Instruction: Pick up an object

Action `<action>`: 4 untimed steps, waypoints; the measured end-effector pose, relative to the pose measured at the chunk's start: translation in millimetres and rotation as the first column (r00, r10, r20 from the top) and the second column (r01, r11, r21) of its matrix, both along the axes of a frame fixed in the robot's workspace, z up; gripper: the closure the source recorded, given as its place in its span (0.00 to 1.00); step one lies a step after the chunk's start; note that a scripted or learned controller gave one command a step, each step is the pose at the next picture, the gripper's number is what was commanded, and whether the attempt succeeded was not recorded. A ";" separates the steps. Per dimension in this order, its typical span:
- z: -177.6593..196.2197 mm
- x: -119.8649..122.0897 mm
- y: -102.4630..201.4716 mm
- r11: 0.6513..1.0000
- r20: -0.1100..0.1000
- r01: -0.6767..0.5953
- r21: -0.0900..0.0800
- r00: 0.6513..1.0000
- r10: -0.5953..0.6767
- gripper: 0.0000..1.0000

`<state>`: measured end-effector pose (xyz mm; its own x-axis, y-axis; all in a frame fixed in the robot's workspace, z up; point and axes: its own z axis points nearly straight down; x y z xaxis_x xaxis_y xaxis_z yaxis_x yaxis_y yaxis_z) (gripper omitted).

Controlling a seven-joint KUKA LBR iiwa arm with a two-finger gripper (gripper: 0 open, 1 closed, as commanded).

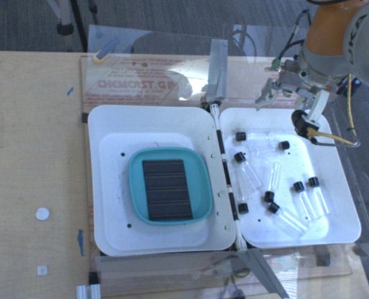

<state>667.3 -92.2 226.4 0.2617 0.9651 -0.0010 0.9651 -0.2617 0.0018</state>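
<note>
Bench (28, 136) of pale wood spans the view, bearing two shallow white bins side by side. The left bin (109, 129) holds a teal tray (137, 167) set near its middle, with a dark ribbed block (167, 190) lying flat inside the tray. The right bin (340, 220) holds a scatter of clear vials with black caps: one (249, 170) near the divider, one (274, 180) tilted in the middle, two (311, 198) side by side toward the right wall, and one (287, 217) lying low in the bin. A few more black caps (240, 136) sit apart in the upper part of that bin.

The arm (336, 23), grey with an orange band, reaches in at the upper right corner. Its gripper (296, 95) hangs over the far edge of the right bin, above the vials and touching none of them. How its fingers stand cannot be told from this slant. Nothing shows between them.

A small white disc (42, 214) lies on the bare bench, well left of the bins.
</note>
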 end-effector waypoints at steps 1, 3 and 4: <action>-128.2 -40.6 -2.2 0.999 -0.003 -0.044 0.002 0.999 0.044 0.00; -139.1 -62.0 -71.1 0.983 0.004 -0.183 -0.002 0.983 0.183 0.00; -138.4 -15.4 -115.7 0.981 0.002 -0.193 0.013 0.981 0.193 0.00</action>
<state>651.9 -207.8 88.1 0.0709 0.9974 0.0122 0.9975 -0.0709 0.0003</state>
